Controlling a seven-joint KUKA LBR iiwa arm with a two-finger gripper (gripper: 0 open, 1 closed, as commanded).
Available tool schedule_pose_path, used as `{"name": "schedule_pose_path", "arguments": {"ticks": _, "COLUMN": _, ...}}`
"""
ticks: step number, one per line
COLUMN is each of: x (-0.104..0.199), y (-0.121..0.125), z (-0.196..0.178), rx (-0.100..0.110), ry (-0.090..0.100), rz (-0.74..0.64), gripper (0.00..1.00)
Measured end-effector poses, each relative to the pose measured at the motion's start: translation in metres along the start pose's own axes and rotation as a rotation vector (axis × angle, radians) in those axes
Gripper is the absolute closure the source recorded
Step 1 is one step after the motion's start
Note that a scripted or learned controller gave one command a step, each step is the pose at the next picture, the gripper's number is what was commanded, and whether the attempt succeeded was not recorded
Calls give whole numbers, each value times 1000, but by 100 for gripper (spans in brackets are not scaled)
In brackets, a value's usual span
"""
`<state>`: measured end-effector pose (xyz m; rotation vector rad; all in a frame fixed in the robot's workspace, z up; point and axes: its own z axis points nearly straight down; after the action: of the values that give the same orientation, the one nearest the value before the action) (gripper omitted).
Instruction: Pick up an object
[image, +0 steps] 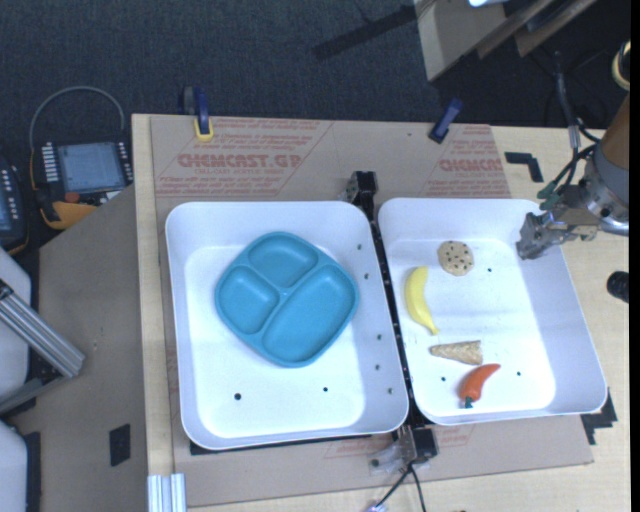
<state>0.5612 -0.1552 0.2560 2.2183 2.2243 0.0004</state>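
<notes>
Arm (612, 170) cut off by the right edge, only wrist end visible. Gripper (533, 240) small and dark over the right bin's (570, 320) upper right rim; finger state unreadable (too little detail). Cookie (457, 258) markings too small to make out. Tan wedge (458, 351) too small to identify. Left-edge handheld screen (88, 165) blurred, text illegible; gear beside it cropped. Cardboard printing (240, 158) partly faded. Bottom cables (400, 480) run out of frame.

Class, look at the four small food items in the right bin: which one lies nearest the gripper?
The round cookie. It lies at the bin's far end, closest to the gripper; the banana, wedge and red pepper lie farther away.
</notes>
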Motion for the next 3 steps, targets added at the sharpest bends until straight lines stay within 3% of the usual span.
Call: {"name": "schedule_pose_path", "arguments": {"ticks": 3, "x": 157, "y": -11, "z": 2, "rx": 2, "ry": 1, "rz": 0, "gripper": 100}}
